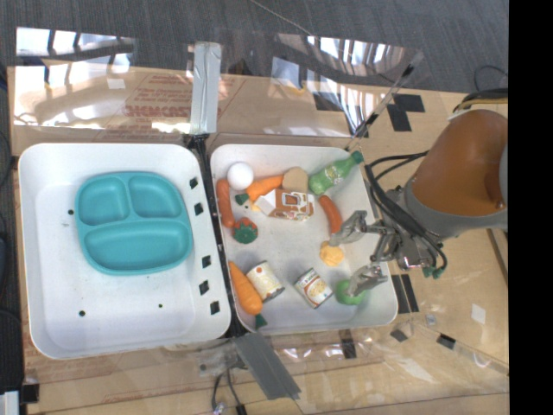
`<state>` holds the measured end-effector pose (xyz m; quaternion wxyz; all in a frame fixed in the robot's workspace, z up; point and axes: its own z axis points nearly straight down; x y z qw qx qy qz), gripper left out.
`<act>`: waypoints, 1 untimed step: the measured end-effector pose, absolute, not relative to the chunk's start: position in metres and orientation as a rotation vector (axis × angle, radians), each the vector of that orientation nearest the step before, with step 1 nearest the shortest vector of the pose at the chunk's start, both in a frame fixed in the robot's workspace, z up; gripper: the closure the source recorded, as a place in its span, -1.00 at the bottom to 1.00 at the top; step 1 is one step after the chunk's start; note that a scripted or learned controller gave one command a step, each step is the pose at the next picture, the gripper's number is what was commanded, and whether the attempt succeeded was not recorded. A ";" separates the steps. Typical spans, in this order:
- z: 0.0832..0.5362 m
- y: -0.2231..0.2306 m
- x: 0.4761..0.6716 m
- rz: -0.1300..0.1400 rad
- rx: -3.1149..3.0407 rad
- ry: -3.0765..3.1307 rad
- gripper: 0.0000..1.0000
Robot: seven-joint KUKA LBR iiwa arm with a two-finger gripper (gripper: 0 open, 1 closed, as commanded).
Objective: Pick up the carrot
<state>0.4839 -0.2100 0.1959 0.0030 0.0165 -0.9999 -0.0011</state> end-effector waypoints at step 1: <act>0.094 -0.210 0.522 0.004 0.013 -3.148 -1.00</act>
